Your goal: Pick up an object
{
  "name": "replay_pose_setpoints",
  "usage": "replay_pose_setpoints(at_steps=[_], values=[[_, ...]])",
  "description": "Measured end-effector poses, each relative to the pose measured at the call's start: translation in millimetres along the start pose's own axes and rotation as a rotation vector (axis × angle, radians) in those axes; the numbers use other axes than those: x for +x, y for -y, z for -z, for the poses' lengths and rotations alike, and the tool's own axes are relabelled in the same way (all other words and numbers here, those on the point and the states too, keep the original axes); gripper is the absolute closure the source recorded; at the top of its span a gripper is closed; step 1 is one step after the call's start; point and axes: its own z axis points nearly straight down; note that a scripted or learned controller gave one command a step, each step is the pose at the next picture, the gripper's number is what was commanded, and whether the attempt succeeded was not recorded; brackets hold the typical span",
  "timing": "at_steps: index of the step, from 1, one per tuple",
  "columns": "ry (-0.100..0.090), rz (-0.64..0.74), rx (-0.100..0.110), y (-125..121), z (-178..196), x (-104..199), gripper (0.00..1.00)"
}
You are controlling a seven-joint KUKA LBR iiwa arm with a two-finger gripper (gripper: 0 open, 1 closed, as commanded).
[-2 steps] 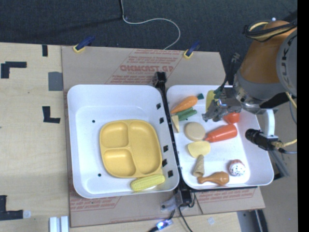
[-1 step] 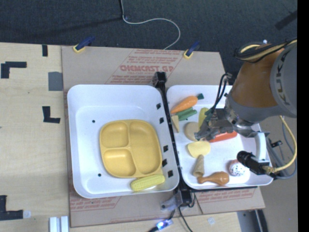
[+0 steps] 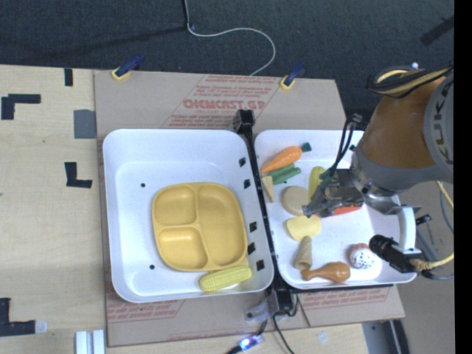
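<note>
Pale yellow wedge-shaped toy (image 3: 303, 228) in right bin (image 3: 383, 275), fingers (image 3: 318, 203) just above, grip cannot be told

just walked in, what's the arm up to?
The arm's hand is down in the right bin, among toy food: a carrot, a drumstick, a pale wedge. Nothing visibly sits in its grip yet. The left bin holds a yellow divided plate and a corn cob.
</note>
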Motion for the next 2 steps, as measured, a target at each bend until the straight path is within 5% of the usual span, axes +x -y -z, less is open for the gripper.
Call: replay_pose_setpoints(at_steps=[2], values=[[0.001,0.002,-0.003,-10.9,5.5,6.0,1.00]])
